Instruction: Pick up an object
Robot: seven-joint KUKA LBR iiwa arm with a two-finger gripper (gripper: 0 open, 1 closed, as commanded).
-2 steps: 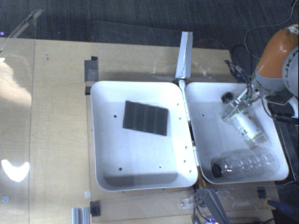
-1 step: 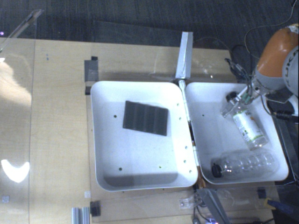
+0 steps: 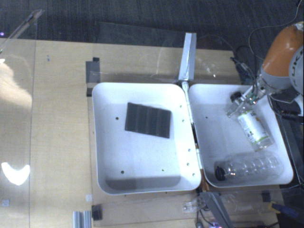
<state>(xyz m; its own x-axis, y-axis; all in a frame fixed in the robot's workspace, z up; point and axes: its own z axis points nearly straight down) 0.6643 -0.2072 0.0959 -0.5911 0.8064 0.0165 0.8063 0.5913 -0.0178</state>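
Note:
In the right bin [image 3: 209, 127] a small clear bottle with a white and green label [image 3: 254, 128] lies at a slant near the far right side. My gripper [image 3: 241, 102] hangs right at that bottle's upper end, reaching in from the grey arm with the orange band [image 3: 280, 56] at the upper right. A larger clear plastic bottle with a black cap [image 3: 247, 167] lies on its side along the right bin's near wall. A dark ribbed rectangular pad [image 3: 147, 120] lies flat in the left bin [image 3: 109, 165].
A metal divider post [image 3: 187, 56] stands behind the joint between the two bins. Cables [image 3: 242, 65] run behind the right bin near the arm. Bare wooden bench [image 3: 47, 127] stretches to the left.

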